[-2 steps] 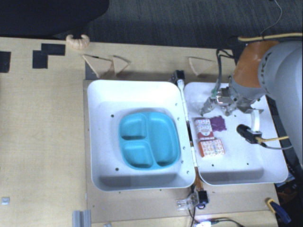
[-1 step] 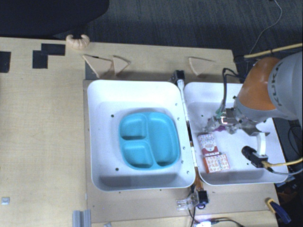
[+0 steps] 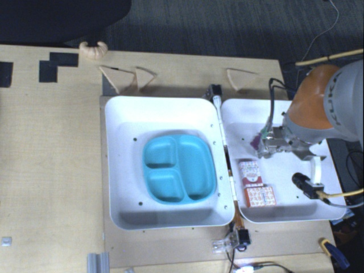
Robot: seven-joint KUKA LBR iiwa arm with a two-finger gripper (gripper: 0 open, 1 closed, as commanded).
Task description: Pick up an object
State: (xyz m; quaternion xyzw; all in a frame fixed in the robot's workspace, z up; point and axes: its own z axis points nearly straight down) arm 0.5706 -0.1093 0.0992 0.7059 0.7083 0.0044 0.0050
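In the right bin (image 3: 250, 110) lie two small red-and-white patterned boxes, one (image 3: 249, 172) just above the other (image 3: 260, 196), close to the bin's left wall and front. My gripper (image 3: 263, 145) hangs over the right bin's middle, a little above and to the right of the upper box. A small dark purplish piece (image 3: 255, 144) shows at the gripper's left end; whether it is held is unclear. A blue divided plate (image 3: 179, 167) lies in the middle of the left bin (image 3: 122, 152).
The grey arm with its orange band (image 3: 311, 104) reaches in from the right over the right bin's far side. A ridge between the bins (image 3: 224, 152) separates them. Wooden bench surface (image 3: 51, 169) stretches to the left.
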